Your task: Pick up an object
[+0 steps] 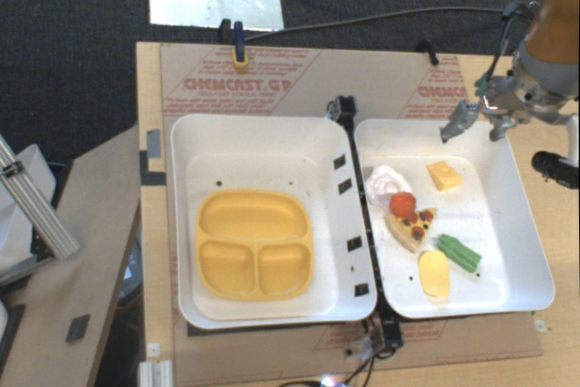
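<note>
At the upper right of the frame the gripper (477, 122) is hovering over the far rim of the right bin (526, 231), its two grey metal fingers (456, 122) splaying apart with nothing between them. In that bin, toward its left half, a cluster of small plastic toy foods is lying: a pale yellow cheese wedge (444, 175) sitting nearest the gripper, a round red tomato (403, 203) resting against what is probably a crumpled white wrapper (385, 183), a pizza slice (412, 226) touching the tomato, a ridged green piece (459, 252), and a smooth yellow oval (434, 274) just beside it. The left bin (208, 145) is holding a glossy yellow three-compartment tray (256, 244).
</note>
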{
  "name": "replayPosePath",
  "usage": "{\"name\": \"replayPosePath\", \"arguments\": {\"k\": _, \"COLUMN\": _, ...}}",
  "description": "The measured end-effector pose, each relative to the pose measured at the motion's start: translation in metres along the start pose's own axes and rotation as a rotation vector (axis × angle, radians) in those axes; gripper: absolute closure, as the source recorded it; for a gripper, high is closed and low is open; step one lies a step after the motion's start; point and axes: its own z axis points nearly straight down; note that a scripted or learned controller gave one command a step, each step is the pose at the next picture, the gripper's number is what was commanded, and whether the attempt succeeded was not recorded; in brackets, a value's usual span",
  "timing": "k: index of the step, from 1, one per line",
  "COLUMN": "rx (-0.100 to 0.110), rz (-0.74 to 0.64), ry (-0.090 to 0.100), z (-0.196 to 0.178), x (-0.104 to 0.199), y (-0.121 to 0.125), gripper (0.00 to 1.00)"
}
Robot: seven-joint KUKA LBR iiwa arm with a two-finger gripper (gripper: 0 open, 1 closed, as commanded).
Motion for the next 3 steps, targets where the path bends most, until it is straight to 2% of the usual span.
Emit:
{"name": "replayPosePath", "arguments": {"k": 1, "rx": -0.012, "rz": -0.002, "ry": -0.002, "z": -0.008, "x": 0.000, "y": 0.002, "gripper": 0.00}}
{"name": "replayPosePath", "arguments": {"k": 3, "rx": -0.011, "rz": -0.001, "ry": -0.002, "z": 0.082, "x": -0.007, "y": 0.018, "gripper": 0.00}}
